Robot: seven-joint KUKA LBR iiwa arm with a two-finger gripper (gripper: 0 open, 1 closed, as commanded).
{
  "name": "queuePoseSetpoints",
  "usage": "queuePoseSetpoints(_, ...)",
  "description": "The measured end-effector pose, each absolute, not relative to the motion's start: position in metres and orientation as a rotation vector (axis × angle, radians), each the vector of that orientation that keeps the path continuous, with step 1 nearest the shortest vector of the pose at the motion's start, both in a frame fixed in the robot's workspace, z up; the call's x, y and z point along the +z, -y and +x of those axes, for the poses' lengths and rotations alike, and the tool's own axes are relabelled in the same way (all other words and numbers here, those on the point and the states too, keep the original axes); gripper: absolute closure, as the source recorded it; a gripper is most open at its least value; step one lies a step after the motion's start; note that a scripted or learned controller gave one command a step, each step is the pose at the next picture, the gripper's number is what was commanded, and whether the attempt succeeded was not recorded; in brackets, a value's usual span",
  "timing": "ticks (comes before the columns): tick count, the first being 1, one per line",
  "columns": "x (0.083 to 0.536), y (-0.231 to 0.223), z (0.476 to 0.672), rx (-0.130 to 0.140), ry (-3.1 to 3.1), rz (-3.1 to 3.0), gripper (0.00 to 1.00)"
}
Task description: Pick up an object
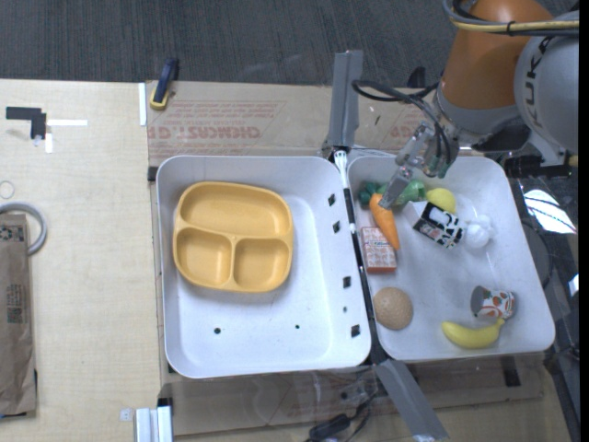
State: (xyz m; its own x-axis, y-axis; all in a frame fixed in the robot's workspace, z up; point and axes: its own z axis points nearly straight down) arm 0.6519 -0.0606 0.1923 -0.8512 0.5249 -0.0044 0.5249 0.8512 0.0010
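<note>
The right bin (525, 274) holds several objects. An orange carrot (387, 226) with a green top lies at its upper left, and a green piece (415, 191) and a yellow lemon (443, 199) lie just right of it. My gripper (405, 184) hangs low over the carrot's top and the green piece, tilted down to the left. A black-and-white toy (437, 226) and a white ball (478, 235) lie to its lower right. Nothing shows as lifted.
A pink box (377, 250), a brown round object (393, 308), a banana (471, 333) and a small patterned figure (492, 303) lie lower in the right bin. The left bin (267, 339) holds a yellow divided plate (233, 238). The arm fills the upper right.
</note>
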Motion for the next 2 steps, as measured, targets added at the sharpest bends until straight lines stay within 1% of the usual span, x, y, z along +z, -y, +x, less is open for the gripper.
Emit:
queuePoseSetpoints(1,0.193,0.021,0.623,0.0,-3.043,0.77,0.0)
queuePoseSetpoints(2,0.193,-0.001,0.599,0.001,-3.048,0.748,0.0)
